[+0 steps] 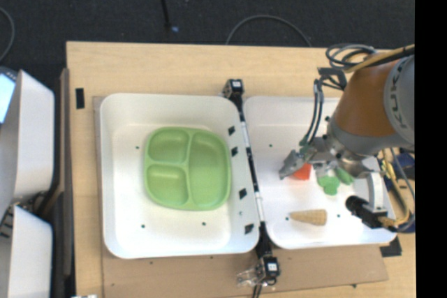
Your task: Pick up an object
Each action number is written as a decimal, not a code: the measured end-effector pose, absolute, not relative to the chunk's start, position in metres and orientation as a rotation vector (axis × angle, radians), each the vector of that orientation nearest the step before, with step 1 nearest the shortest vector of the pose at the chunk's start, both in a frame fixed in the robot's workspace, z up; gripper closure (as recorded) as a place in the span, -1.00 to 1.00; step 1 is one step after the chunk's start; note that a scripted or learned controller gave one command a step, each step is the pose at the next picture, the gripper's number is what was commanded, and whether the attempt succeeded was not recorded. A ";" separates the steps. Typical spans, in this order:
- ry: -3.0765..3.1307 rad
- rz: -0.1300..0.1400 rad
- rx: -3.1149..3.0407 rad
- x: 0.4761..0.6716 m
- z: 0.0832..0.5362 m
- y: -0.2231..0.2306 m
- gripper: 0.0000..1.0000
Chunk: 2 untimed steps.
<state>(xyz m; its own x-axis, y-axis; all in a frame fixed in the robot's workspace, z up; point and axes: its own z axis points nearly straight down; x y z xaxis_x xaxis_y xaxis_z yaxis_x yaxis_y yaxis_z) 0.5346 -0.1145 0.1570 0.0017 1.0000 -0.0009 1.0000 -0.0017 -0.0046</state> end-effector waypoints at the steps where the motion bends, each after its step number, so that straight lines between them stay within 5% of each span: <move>1: -2.219 0.004 -2.223 0.534 0.105 -0.116 -1.00; 2: -2.214 -0.003 -2.232 0.536 0.118 -0.116 1.00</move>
<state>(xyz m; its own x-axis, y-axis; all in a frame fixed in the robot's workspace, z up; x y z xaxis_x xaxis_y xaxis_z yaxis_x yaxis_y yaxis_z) 0.5358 -0.1161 0.1178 0.0080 1.0000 0.0000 1.0000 -0.0080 0.0027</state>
